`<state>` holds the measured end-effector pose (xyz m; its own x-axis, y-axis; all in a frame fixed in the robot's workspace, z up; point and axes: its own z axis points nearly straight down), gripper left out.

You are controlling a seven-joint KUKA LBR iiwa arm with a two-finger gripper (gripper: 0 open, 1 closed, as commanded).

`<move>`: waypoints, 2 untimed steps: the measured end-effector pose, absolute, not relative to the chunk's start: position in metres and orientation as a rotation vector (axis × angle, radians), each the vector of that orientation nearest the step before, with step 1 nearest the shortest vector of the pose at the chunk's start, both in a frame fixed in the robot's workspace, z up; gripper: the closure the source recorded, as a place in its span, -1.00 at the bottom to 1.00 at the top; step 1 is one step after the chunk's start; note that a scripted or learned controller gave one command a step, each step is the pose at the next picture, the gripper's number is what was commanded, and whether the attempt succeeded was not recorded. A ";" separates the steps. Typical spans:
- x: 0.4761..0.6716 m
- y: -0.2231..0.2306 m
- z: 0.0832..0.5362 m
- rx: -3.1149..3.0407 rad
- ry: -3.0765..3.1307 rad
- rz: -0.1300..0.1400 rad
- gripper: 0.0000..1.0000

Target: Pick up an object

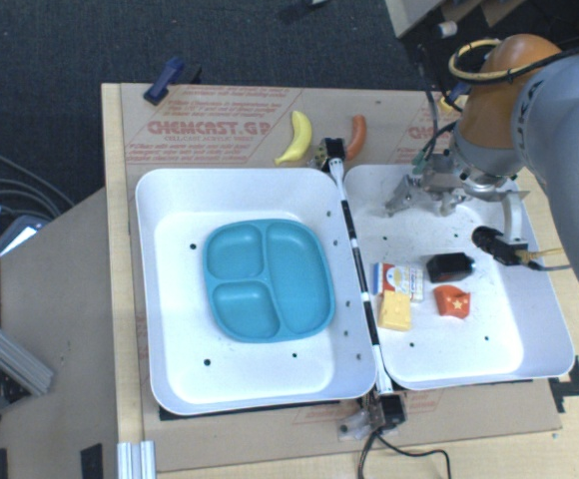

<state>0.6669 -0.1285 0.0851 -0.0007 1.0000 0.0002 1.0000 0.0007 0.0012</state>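
Fixed overhead slant over both bins (160, 267)

Bright even overhead light, mild glare on the white bins (170, 367), soft short shadows, slightly soft focus

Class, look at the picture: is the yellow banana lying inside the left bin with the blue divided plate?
No. The banana lies on the bench beyond the left bin, outside its rim, while the blue divided plate sits inside it.
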 end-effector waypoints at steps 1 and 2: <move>0.621 -0.134 0.085 2.223 2.222 -0.001 -1.00; 0.667 -0.162 0.085 2.220 2.221 0.001 -1.00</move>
<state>0.6668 -0.1618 0.0852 -0.0006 1.0000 -0.0006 1.0000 0.0006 0.0011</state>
